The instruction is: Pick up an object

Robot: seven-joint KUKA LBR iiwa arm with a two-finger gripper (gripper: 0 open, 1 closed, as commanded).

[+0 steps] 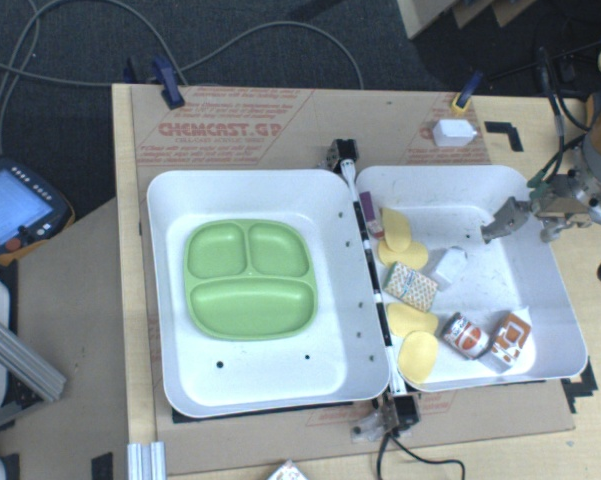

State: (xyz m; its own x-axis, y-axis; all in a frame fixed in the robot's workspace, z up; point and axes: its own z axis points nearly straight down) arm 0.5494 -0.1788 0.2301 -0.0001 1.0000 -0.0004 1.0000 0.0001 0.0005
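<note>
The right bin [540, 268] holds several small items. Yellow pieces [398, 240] lie along its left wall, with a checkered packet [412, 286] below them and more yellow pieces [416, 340] at the near left corner. A pale wrapper [450, 263] lies mid-bin. A red can [467, 335] and an orange-and-white packet [509, 338] rest near the front wall. My gripper [527, 226] hangs over the bin's far right part. Its fingers [500, 223] are spread open with nothing between them, well apart from the items.
The left bin [170, 218] holds a green divided plate [250, 278]. A small white block [454, 131] sits on the cardboard behind the right bin. Blue clamps [167, 83] grip the board's back edge. A handheld screen [10, 208] lies off the bench at left.
</note>
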